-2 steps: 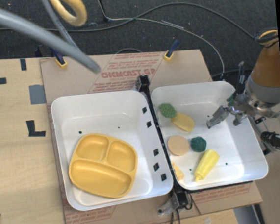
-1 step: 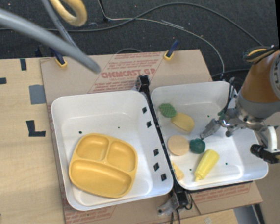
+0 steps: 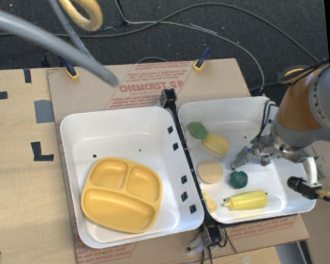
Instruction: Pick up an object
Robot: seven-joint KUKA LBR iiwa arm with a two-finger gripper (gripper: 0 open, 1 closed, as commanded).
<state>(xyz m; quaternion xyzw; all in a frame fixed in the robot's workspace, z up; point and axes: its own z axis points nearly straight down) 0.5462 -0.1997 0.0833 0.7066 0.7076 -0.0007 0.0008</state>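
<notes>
The right bin [image 3: 238, 107] holds a green round piece [image 3: 197, 130], a pale yellow block [image 3: 215, 144], a tan disc [image 3: 210, 172], a dark green ball [image 3: 238, 179] and a yellow bottle-shaped toy [image 3: 246, 200]. My gripper [image 3: 244, 156] reaches in from the right, low over the bin floor, just above and right of the dark green ball. Its fingers look spread a little, with nothing between them. The grey and orange arm [image 3: 302, 112] covers the bin's right wall.
The left bin [image 3: 77, 128] carries a yellow divided plate [image 3: 121, 193]. A black divider [image 3: 182, 156] runs between the bins. Cables and a grey hose [image 3: 39, 33] cross the dark area behind the cardboard base.
</notes>
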